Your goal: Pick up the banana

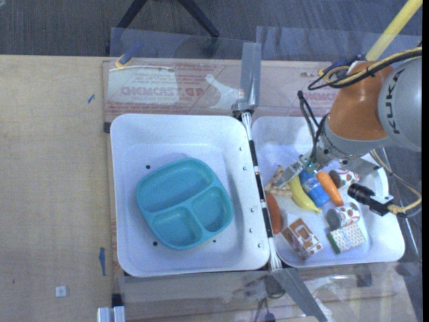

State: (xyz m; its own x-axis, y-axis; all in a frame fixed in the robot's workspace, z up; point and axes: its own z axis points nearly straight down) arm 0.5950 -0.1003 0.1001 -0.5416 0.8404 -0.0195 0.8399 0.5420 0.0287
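The yellow banana (303, 195) lies in the right bin (281, 139), near its middle, angled from upper left to lower right. A blue packet (314, 186) rests against its right side. My gripper (287, 177) hangs low over the bin just left of and above the banana's upper end, close to or touching it. The grey arm with its orange band (355, 113) reaches in from the right and hides part of the bin behind it. I see nothing lifted off the bin floor.
Around the banana lie an orange carrot (330, 188), a red-orange sausage shape (273, 212), a small brown box (300, 239), a patterned box (347, 237) and a round cup (344, 215). The left bin (134, 139) holds a teal divided plate (184, 202).
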